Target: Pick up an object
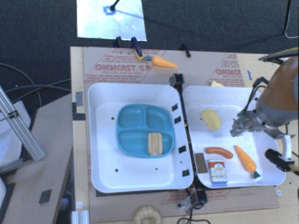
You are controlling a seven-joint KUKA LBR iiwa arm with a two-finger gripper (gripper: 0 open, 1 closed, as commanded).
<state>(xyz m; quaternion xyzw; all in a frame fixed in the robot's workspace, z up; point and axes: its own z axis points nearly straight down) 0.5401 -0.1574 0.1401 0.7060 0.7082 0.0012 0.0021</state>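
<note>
The gripper [239,126] sits low inside the right bin [233,181], and honestly I can't tell if its fingers are open or closed, they're just a blurry grey clump. Using the gripper as the landmark: a yellow potato [211,119] lies just to its left, a sausage [219,151] is below and to the left, a carrot [245,159] sits right below it, and a small red box [217,171] is further down beside the sausage. Nothing looks lifted off the bin.
</note>
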